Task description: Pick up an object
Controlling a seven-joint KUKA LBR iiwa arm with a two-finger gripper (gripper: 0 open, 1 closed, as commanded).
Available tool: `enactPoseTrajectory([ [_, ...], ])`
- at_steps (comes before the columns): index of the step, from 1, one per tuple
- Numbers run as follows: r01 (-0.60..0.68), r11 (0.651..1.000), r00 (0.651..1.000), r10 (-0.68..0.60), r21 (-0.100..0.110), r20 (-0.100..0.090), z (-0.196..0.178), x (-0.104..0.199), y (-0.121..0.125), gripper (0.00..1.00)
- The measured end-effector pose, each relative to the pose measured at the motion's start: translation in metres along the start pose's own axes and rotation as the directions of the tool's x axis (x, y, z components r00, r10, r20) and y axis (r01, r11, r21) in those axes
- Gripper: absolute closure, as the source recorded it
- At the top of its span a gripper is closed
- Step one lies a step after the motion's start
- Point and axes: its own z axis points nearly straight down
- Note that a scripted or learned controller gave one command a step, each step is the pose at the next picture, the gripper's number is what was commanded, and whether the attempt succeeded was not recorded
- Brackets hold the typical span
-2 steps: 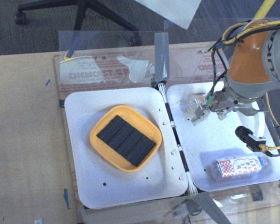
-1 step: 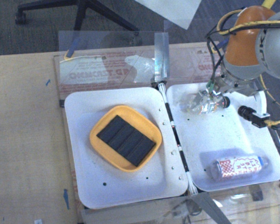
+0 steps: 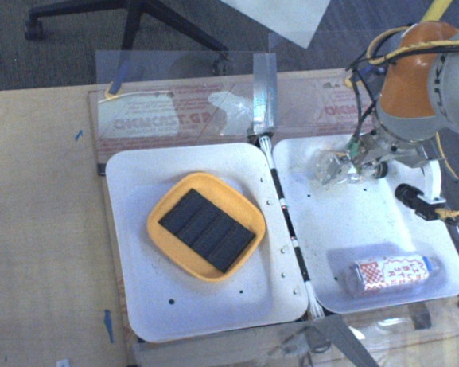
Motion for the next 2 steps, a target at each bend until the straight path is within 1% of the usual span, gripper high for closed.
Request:
enactPoseTrajectory([
  [1, 0.074, 0.997, 0.997, -0.074, 0.01, 0.0, 0.009, -0.004, 0.009, 0.0],
  [2, 0.145, 0.989, 0.989, -0.145, -0.002, 0.002, 0.025, -0.005, 0.017, 0.0],
])
